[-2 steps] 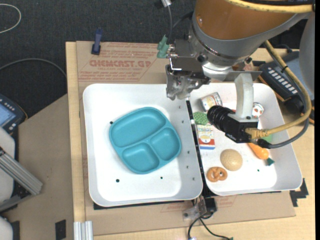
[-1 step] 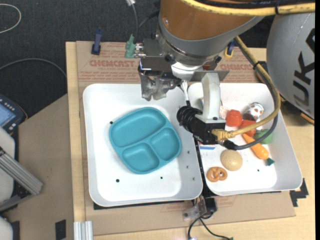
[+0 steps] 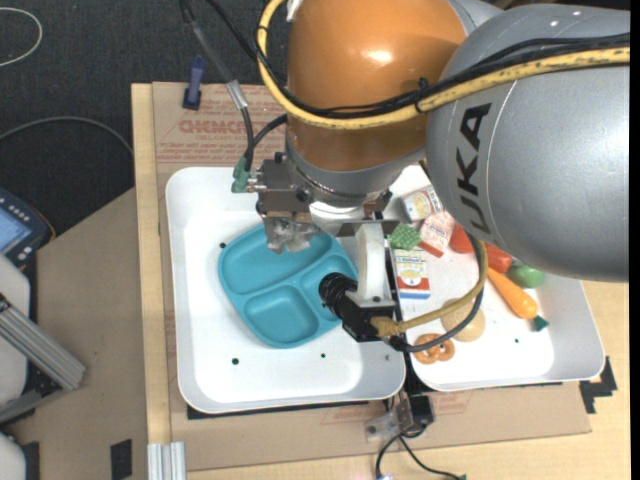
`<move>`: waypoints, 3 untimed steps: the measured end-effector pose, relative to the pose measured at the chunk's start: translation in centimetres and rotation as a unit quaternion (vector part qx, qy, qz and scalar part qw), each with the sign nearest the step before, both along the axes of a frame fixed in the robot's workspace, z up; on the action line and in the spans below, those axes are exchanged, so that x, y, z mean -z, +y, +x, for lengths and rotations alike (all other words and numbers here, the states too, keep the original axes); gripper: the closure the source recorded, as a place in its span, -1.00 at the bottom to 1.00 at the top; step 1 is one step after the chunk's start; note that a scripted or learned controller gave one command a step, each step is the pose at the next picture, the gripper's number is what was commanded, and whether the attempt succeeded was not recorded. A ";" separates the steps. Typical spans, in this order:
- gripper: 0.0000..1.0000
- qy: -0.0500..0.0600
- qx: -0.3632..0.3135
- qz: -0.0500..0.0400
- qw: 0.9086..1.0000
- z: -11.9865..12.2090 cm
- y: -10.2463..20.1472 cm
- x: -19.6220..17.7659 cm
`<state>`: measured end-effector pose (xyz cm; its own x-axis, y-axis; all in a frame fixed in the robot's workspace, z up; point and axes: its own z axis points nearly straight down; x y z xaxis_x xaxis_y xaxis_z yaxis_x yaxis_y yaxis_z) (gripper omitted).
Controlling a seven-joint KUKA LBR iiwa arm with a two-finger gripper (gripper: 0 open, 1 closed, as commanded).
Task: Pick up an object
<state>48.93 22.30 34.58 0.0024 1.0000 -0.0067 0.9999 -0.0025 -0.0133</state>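
A teal divided plate (image 3: 272, 290) lies in the left white bin (image 3: 200, 298), tilted toward the bin's middle. My gripper (image 3: 290, 236) hangs straight down over the plate's far rim, very close to it or touching it. The arm's orange and grey body hides the far part of both bins. Nothing shows held in the gripper.
The right bin (image 3: 560, 360) holds several small things: an orange carrot (image 3: 512, 294), a white carton (image 3: 411, 274), a pink packet (image 3: 437, 231), a small box (image 3: 420, 204), a green piece (image 3: 404, 236) and a brown pretzel (image 3: 436, 347). Cardboard lies under both bins.
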 end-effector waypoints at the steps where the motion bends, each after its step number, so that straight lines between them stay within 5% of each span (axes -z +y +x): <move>1: 1.00 0.001 0.004 0.000 1.000 -1.2 -8.4 11.0; 2: 1.00 -0.008 0.000 0.004 1.000 -1.0 -8.6 8.2; 3: 1.00 -0.009 -0.005 0.005 1.000 1.0 -2.5 4.5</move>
<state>49.88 19.77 30.08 -0.0066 1.0000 0.0035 1.0000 0.0066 0.0057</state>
